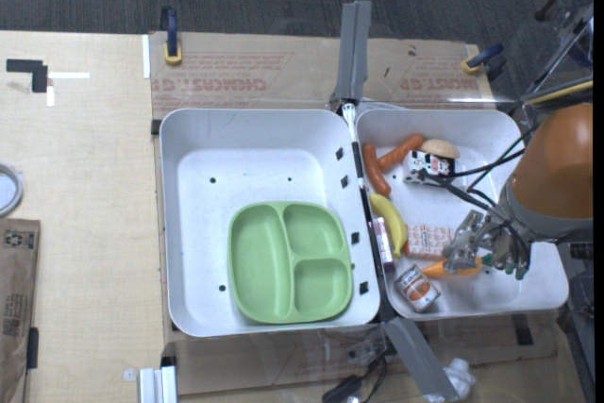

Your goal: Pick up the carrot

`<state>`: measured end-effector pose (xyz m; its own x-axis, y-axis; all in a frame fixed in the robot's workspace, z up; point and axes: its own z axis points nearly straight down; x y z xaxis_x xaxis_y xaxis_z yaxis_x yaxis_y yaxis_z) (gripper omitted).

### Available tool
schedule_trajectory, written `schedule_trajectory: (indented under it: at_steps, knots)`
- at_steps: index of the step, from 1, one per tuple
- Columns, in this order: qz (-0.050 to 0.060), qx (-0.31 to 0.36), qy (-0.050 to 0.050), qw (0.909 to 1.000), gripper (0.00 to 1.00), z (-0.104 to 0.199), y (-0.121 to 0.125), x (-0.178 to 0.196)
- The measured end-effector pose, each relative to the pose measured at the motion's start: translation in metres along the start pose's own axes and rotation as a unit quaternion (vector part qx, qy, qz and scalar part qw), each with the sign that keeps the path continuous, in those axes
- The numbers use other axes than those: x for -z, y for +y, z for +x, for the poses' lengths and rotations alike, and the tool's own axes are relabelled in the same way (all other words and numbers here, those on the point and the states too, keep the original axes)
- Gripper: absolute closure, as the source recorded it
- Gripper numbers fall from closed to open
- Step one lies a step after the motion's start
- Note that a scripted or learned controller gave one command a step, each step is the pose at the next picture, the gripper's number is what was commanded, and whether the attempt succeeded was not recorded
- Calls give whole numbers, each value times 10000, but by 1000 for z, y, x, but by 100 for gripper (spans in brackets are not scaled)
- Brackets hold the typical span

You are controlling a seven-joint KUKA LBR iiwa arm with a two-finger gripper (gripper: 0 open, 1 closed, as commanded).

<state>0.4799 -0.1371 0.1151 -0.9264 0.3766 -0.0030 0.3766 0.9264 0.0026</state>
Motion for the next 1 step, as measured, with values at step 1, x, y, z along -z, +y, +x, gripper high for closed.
schedule_trajectory:
  at_steps: [1]
  knots:
    - [9, 395, 10, 9992, 100, 27, 72, 76]
